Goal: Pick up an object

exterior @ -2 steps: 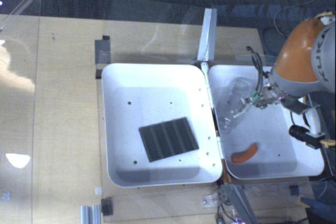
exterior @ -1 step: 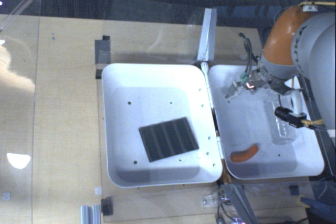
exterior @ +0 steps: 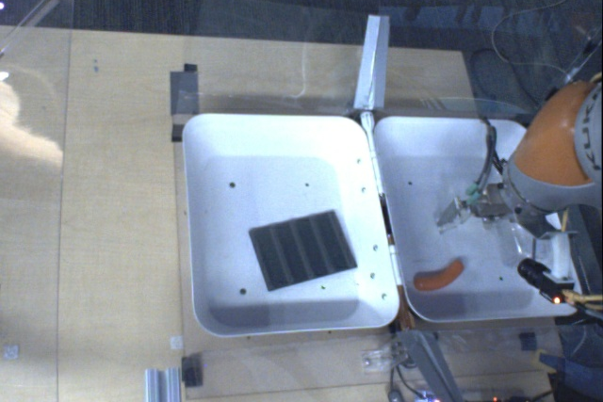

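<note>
Reaching: the grey arm (exterior: 565,151) with its orange band comes in from the right and hangs over the right bin (exterior: 415,141).
Gripper: the gripper (exterior: 456,212) sits low over the middle of the right bin, its tip pointing toward the divider; at this size and slant I cannot tell how it is set, and nothing shows in its grasp.
Task thing: an orange sausage-shaped object (exterior: 439,276) lies on the floor of the right bin near the front edge (it looks like a small toy hot dog, though that is a guess).
Relation: the sausage is near the gripper but apart from it, lying toward the front of the bin below the tip in the camera view; no contact shows.
Other candidate: a dark ribbed flat mat (exterior: 302,249) lies tilted in the left bin (exterior: 212,155), well apart from the arm.
Surface: the pale wooden surface (exterior: 113,202) carries both bins side by side.
Done so far: the arm is over the bin that holds the sausage, so the approach looks under way.
Left to do: judging from how things lie, no pick has happened yet; the gripper would need to line up over an object, close on it and lift it clear.
Progress: early, by my reading.
</note>
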Available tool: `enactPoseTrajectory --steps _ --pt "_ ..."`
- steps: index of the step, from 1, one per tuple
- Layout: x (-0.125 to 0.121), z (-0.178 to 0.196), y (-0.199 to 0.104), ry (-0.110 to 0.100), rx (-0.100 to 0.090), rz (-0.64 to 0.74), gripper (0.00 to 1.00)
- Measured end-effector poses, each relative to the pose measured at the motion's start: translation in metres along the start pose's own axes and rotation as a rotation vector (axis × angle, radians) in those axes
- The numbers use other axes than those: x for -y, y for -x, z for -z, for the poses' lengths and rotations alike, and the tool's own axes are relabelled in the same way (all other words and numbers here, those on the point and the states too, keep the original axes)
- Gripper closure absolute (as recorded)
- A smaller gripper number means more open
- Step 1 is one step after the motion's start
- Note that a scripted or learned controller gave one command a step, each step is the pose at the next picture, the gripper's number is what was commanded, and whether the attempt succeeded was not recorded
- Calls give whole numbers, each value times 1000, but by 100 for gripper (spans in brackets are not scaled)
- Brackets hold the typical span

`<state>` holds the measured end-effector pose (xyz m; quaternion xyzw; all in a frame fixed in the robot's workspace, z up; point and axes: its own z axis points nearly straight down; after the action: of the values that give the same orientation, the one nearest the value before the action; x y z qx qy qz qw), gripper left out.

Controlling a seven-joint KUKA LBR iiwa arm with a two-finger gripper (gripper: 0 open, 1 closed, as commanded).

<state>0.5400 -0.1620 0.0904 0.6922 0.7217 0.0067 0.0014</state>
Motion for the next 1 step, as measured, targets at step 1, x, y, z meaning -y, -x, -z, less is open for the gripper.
enactPoseTrajectory --steps 1 --pt "46 1 -32 8 13 150 0"
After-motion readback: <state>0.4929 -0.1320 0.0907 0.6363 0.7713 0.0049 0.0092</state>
